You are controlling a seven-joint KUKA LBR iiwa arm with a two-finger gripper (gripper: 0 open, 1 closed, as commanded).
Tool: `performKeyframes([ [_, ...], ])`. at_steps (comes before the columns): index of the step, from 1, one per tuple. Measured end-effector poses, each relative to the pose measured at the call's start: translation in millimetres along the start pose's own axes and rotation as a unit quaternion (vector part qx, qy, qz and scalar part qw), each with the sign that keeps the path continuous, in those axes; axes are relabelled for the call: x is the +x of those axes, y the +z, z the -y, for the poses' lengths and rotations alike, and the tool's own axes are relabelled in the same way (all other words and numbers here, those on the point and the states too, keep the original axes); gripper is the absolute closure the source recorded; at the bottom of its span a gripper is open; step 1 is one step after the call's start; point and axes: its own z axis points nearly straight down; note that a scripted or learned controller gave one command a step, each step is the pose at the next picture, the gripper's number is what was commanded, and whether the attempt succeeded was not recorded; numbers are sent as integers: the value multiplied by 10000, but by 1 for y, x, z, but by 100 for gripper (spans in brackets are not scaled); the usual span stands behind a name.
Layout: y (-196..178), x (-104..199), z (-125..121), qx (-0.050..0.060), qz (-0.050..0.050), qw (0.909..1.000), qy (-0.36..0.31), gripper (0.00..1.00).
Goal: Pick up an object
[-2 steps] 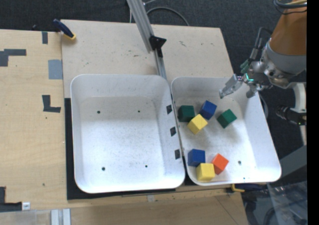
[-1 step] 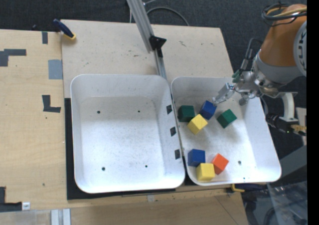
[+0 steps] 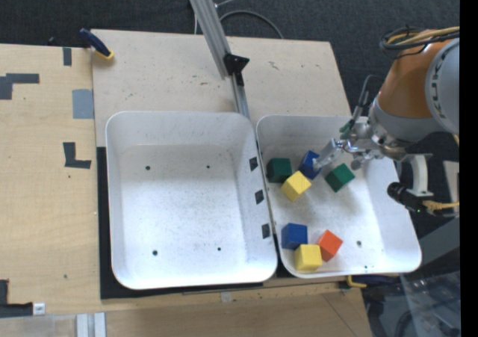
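Observation:
The right bin (image 3: 377, 227) holds several small cubes. A dark green cube (image 3: 278, 169), a yellow cube (image 3: 296, 184), a blue cube (image 3: 310, 163) and a second green cube (image 3: 340, 177) lie in its far half. Another blue cube (image 3: 293, 235), a yellow cube (image 3: 308, 256) and an orange cube (image 3: 329, 243) lie near its front wall. My gripper (image 3: 337, 155) hangs low over the far half of this bin, between the blue cube and the second green cube. Whether it touches either cube cannot be made out.
The left bin (image 3: 179, 201) stands beside the right one, sharing a middle rim. A slanted metal bar (image 3: 209, 22) runs from the top down to that rim. A blue and yellow clamp (image 3: 97, 42) lies at the bench's far left. The arm's orange band (image 3: 407, 89) looms at the right.

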Motion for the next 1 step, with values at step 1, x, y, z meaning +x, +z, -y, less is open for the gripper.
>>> performKeyframes([
  [1, 54, 3, -5, -95, 53, 9999, 2, 0],
])
